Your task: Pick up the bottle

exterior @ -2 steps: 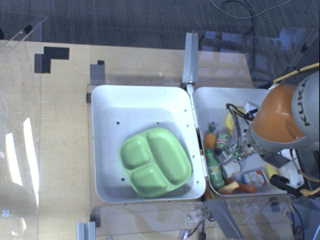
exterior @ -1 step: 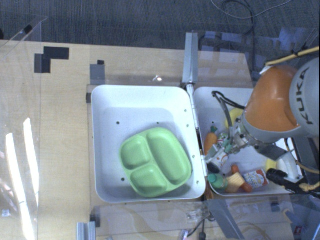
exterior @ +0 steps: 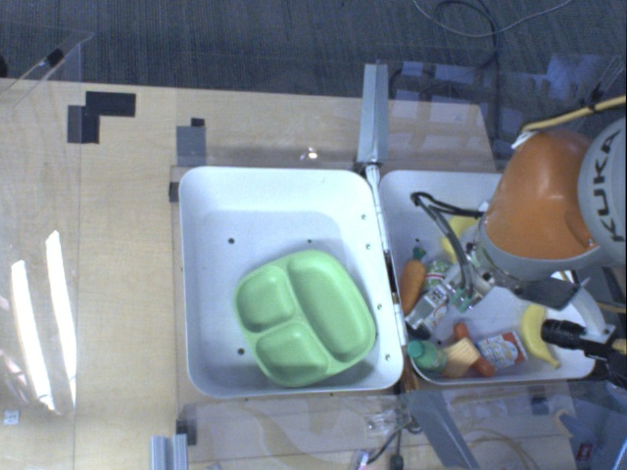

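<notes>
Grey metal end effector (exterior: pixel 431 306) hovering low by right white bin's (exterior: pixel 431 189) left wall, crowding small orange-labelled bottle (exterior: pixel 493 352); grip state unreadable.

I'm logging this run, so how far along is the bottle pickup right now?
Nothing looks finished yet. The grey arm with the orange band is down over the right white bin, its tool low among the clutter beside an orange carrot-shaped toy. I can't tell whether it holds anything. Grasping and lifting the bottle remain.

Green tray (exterior: pixel 306 317) in left bin (exterior: pixel 211 199)
</notes>
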Robot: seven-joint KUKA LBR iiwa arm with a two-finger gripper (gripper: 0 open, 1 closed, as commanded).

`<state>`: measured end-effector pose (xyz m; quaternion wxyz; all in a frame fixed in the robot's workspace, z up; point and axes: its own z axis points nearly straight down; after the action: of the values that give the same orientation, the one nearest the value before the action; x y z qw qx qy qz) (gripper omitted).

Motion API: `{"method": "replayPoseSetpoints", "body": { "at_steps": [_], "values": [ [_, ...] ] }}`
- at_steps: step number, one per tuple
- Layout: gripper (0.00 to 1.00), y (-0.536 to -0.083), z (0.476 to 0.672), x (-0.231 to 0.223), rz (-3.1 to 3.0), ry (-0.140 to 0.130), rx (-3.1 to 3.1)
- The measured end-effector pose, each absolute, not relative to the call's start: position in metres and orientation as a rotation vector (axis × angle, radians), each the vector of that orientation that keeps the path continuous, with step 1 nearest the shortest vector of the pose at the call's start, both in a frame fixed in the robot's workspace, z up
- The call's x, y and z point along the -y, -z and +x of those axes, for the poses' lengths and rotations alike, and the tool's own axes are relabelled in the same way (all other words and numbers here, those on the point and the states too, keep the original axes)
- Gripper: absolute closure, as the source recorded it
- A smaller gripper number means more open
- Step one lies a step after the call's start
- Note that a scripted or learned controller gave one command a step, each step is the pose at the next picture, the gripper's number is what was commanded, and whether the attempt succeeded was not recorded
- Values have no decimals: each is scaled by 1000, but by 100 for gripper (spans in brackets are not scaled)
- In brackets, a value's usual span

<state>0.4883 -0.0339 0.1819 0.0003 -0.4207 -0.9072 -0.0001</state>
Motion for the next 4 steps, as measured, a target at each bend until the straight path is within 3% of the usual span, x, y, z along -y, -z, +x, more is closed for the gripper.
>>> {"method": "replayPoseSetpoints", "body": {
  "at_steps": [1, 2, 3, 4],
  "values": [
    [0, -182, 488, 40, -1208, 0, 2899],
    [0, -190, 546, 91, -1317, 1, 2855],
    [0, -220, 612, 95, -1518, 2, 2754],
    [0, -159, 563, 96, -1345, 1, 2839]
  ]
}}
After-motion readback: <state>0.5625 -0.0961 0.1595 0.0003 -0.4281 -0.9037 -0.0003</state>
